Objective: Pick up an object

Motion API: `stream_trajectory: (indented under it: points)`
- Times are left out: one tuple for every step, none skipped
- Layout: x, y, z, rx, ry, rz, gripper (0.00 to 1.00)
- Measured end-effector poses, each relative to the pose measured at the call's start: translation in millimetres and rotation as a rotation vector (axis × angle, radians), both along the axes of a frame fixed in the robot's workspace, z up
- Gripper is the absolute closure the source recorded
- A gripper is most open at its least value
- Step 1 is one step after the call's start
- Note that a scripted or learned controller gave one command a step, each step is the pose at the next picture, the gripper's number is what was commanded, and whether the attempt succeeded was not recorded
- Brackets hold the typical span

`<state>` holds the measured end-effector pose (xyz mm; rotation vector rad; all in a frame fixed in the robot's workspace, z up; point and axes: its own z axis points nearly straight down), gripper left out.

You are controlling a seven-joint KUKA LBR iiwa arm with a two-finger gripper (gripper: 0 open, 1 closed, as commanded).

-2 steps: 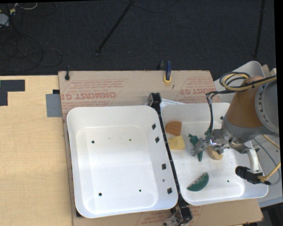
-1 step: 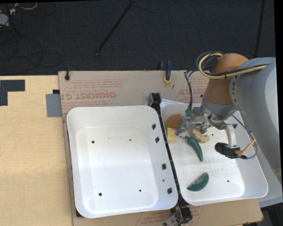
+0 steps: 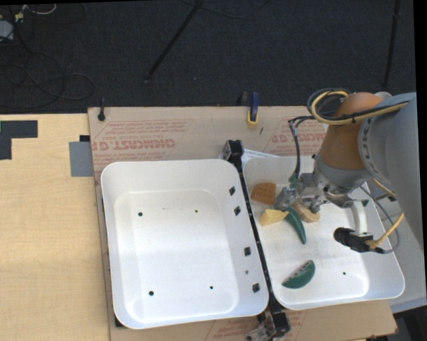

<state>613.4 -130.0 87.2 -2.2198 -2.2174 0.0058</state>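
Arm low over the right bin, gripper among a small cluster of objects.

The left bin (image 3: 123, 205) lies well to the left of the gripper, its white floor showing only a few dark dots. In the right bin (image 3: 374, 279), a brown block (image 3: 264, 193) sits just left of the gripper and a little above it, and a pale yellow wedge (image 3: 273, 217) lies just left and slightly below. The gripper (image 3: 298, 200) is down close to the bin floor; whether its jaws are parted or clenched cannot be told, since the wrist hides them. A dark green curved piece (image 3: 298, 228) lies right beneath the gripper, its upper end reaching the jaws, beside a tan piece (image 3: 311, 213) just to the right. A second green piece (image 3: 300, 275) lies farther below, apart from the gripper.
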Motion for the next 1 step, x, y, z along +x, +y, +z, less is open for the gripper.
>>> stream_trajectory:
  points:
    - [31.2, 20.0, 0.1, 0.0, -0.004, 0.003, 0.0]
